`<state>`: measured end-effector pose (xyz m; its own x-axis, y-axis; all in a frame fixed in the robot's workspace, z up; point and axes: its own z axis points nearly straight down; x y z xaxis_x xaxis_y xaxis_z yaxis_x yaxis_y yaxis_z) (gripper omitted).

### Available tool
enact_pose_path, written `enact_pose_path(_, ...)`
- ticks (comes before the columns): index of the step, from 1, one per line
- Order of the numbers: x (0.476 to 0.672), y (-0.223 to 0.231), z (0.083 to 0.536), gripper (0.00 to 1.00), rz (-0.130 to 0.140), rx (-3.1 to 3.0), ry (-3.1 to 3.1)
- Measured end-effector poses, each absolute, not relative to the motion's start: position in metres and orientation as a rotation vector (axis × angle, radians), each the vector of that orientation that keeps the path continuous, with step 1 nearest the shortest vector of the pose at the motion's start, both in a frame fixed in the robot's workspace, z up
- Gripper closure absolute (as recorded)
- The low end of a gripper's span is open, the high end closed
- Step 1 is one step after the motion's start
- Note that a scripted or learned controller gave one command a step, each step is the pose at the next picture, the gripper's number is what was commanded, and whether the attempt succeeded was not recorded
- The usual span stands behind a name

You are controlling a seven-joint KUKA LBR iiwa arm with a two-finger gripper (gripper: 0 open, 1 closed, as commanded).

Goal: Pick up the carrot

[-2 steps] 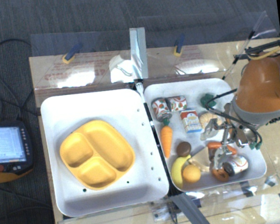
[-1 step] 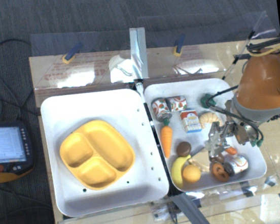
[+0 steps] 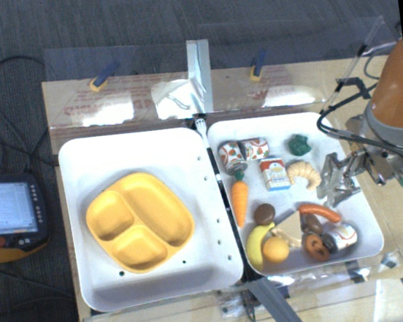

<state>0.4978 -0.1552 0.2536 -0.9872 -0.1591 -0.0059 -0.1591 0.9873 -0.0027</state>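
In the right bin (image 3: pixel 233 263), close against its left wall, the carrot (image 3: pixel 240 199) lies free among the other toy foods. Its long axis runs near-to-far: the green top points to the far side, just short of the two small cans (image 3: pixel 243 152), and the orange tip points to the near side, toward the banana (image 3: pixel 256 243). The gripper (image 3: pixel 339 179) hangs over the right part of the same bin, well apart from the carrot, with a croissant (image 3: pixel 303 172) and a small carton (image 3: pixel 274 173) between them. Its fingers look parted and hold nothing. The task seems to be at the approach step, with no grasp begun. The next move likely calls for travel leftward across the bin, then a descent with the fingers set across the carrot's width, clear of the bin wall.
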Motion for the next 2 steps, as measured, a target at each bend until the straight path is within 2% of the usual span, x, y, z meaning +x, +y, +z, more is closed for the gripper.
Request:
enact_pose_path(1,0.519,-0.22,0.227,1.0,0.002,-0.345,3.125)
enact_pose_path(2,0.584,-0.223,0.322,1.0,-0.003,-0.491,3.096)
